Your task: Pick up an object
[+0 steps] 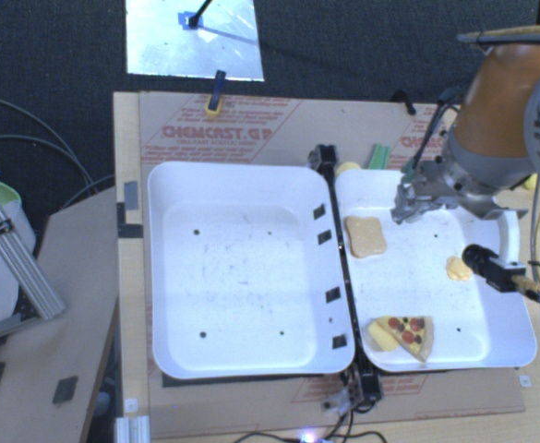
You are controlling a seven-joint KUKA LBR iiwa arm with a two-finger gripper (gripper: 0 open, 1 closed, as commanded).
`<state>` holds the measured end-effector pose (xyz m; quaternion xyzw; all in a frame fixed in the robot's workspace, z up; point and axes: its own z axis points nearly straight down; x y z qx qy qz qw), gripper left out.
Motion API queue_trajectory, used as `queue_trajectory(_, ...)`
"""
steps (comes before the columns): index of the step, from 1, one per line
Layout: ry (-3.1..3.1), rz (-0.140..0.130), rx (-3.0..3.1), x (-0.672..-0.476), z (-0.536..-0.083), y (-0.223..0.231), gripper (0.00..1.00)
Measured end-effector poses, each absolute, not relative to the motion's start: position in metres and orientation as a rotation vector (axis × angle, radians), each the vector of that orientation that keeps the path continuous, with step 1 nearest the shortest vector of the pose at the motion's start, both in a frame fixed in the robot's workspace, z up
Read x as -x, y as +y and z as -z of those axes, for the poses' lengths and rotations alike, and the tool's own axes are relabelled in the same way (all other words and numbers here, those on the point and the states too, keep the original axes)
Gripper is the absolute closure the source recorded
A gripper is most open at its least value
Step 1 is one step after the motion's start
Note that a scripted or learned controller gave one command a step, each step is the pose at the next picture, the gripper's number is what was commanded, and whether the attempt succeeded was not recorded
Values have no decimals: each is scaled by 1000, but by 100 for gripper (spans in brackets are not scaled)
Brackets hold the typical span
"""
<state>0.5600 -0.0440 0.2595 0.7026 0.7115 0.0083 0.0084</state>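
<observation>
Two white bins sat side by side on the bench; the right bin [505, 344] held everything. My gripper [406, 209] hovered near its back edge; whether it was open, I could not tell. Just beside it lay the toast slice [366, 236], long axis running front to back. A pizza slice [402, 333] pointed toward the front right; a yellow piece [458, 268] lay apart.

Open floor between toast [366, 236], yellow piece [458, 269], pizza slice [402, 334].
</observation>
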Motion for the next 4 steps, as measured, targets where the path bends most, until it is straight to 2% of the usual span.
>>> queue_trajectory(1, 2227, -7, -2212, -525, -285, -24, 100)
queue_trajectory(2, 2233, 1, -2215, -492, -238, 20, 100)
queue_trajectory(3, 2232, -13, -2206, -487, -303, 78, 100)
queue_trajectory(4, 2213, -11, -2219, -487, -381, 20, 100)
